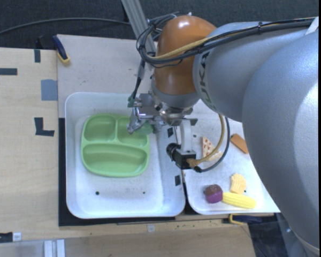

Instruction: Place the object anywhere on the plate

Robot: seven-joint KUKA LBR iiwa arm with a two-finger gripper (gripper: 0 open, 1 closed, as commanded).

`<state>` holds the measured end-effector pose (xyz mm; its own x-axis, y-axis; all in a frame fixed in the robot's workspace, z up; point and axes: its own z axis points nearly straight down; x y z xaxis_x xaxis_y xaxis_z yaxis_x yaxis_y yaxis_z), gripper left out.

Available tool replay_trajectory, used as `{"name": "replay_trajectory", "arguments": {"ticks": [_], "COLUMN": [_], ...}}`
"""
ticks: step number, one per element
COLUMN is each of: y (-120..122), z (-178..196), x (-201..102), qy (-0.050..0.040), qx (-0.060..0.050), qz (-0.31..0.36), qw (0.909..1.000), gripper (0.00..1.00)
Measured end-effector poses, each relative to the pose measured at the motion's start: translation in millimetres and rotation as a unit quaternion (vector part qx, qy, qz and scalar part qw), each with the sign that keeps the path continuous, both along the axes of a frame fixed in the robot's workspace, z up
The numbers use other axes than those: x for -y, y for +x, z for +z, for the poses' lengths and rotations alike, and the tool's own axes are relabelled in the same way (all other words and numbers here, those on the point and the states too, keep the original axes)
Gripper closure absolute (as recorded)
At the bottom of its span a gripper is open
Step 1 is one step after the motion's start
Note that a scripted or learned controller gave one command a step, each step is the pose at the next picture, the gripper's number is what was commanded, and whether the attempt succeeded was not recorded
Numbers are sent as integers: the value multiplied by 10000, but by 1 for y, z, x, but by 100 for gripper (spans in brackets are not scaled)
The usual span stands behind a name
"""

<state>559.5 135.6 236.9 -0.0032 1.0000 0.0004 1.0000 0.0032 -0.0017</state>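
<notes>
- Left of my pincer (135, 126), a pale wood tabletop (21, 122) carries grey tape patches (49, 89).
- Beyond it, dark carpet floor (53, 7), a black cable (48, 23) crossing it.

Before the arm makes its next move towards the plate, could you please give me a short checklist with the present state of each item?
1. Green divided plate sits flat in the left bin: ok.
2. Plate compartments free to receive an object: ok.
3. Gripper is over the plate's upper right edge: ok.
4. Object held between the fingers: cannot tell; the wrist hides them.
5. Toy foods in the right bin, corn cob, purple piece, yellow piece, cracker, orange piece: not ok, none is on the plate yet.
</notes>
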Motion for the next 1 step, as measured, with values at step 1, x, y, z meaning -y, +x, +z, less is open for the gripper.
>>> {"name": "replay_trajectory", "arguments": {"ticks": [1], "y": [0], "z": [-1], "x": [1], "qy": [-3], "qx": [-3], "qz": [-4], "qw": [10000], "gripper": [0]}}
